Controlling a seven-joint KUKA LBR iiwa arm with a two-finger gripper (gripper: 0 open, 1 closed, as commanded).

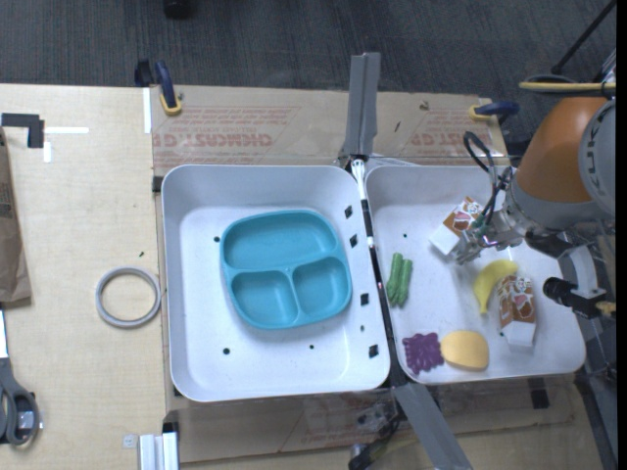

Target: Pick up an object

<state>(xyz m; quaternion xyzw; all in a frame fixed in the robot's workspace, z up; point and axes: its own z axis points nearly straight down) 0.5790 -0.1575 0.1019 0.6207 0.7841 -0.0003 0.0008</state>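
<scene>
Nearest cam, in right bin (578, 360): yellow lump (464, 350) and purple grapes (422, 352); banana (491, 280) and a carton (517, 309) lie just behind, green beans (399, 279) to the left. Gripper (474, 247) sits low at a small red/white carton (458, 220) on the far side, can't tell if jaws are open or closed. Risk, my guess: items crowd close, so closing could clip banana or shove the carton away w/o a grip.

Grey arm (600, 179) with a rounded orange band, black cable looping by its metal wrist.
</scene>
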